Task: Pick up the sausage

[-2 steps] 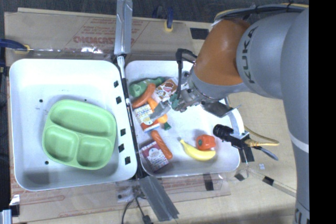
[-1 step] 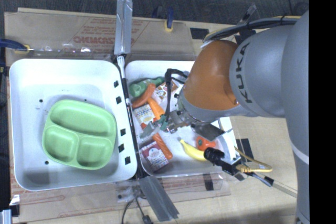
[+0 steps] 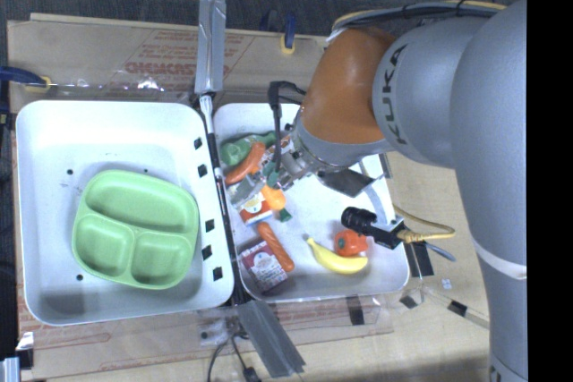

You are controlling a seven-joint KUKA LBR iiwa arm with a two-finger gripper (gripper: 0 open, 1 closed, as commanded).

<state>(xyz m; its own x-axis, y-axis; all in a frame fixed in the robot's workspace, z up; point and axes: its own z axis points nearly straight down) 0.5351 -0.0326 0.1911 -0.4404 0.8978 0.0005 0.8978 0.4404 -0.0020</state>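
Your arm comes in from the right of the frame, its broad grey body covering that side from top to bottom, and bends down and leftward over the right bin. The orange band sits above the upper middle of that bin, and below it the wrist tilts toward the lower left. The tool hangs at the end of the wrist, over the upper left part of the right bin, close above a cluster of small things. You cannot tell whether the tool is spread or pressed together: its tip is dark and small and blends with the clutter under it, and you cannot tell whether it touches anything. The sausage lies in the lower middle of the right bin, a reddish-orange link set at a slant, below the tool and apart from it, with a dark printed packet just beside its lower end. To its right a yellow banana lies near the bin's lower wall, with a red round piece touching its upper side. Under the tool, a second orange-red long piece lies against a green piece, and lower down sits an orange and white lump too blurred to name. The arm hides the upper right of the right bin and cuts off the surface at the right. The left bin holds a green divided plate.
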